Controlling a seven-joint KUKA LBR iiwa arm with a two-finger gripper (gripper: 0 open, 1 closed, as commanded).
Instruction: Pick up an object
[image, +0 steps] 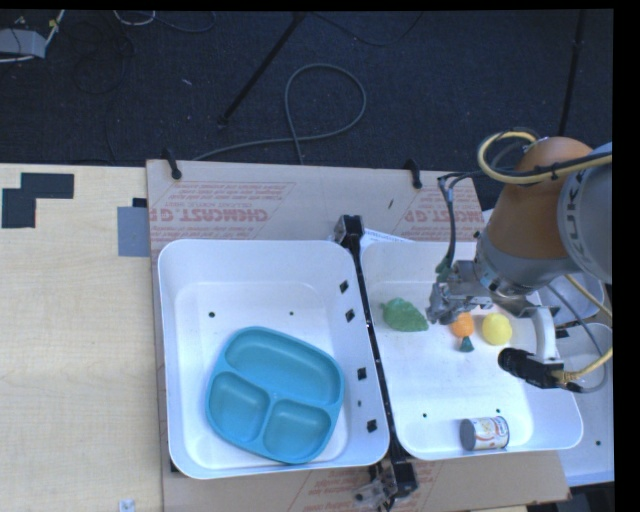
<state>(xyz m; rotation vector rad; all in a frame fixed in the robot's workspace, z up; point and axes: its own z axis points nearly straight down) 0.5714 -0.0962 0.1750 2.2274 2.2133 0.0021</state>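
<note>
In the right bin (440, 425) lie a green leafy toy (404, 315), a small orange fruit with a dark stem (461, 327), a yellow lemon-like ball (496, 328) and a small can on its side (485, 433). My gripper (447, 305) hangs low over the bin's upper middle, between the green toy and the orange fruit, just left of the fruit. Its metal body hides the tips.
The left bin (190, 300) holds a blue divided tray (274, 394). A black divider (362, 340) runs between the bins. The arm's orange-banded wrist (535, 210) and a black cable part (530, 368) overhang the right bin's right side. Cardboard lies behind the bins.
</note>
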